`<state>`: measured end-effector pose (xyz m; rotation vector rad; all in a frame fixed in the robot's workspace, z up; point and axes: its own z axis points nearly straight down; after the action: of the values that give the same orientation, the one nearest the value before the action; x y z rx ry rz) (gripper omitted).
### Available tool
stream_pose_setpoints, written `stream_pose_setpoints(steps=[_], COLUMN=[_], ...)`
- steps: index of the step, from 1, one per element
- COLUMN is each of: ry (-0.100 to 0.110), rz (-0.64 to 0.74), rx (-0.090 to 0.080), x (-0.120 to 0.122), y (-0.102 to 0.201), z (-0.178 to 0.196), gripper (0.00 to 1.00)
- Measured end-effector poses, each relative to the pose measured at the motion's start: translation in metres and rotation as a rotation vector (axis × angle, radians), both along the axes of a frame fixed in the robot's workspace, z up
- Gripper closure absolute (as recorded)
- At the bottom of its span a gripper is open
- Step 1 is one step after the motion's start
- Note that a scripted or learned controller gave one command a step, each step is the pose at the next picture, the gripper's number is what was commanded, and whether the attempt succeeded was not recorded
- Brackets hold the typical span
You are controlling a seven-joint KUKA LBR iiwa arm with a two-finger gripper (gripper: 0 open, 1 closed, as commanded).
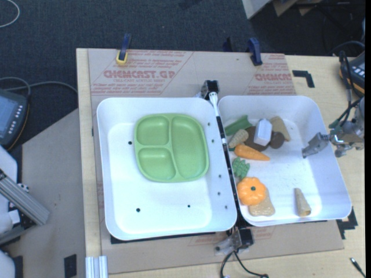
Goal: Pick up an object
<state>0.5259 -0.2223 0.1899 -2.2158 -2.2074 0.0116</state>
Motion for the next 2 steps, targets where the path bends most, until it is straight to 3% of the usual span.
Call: stream_pose_setpoints(steps=[1,2], ry=[-0.014,-0.009], rz=[0.004,0.003], rx=[-0.004,-0.002], x=[0.003,0.000], y=[0.000,0.001], z=[0.008,-0.055], gripper=[0.00,0.00])
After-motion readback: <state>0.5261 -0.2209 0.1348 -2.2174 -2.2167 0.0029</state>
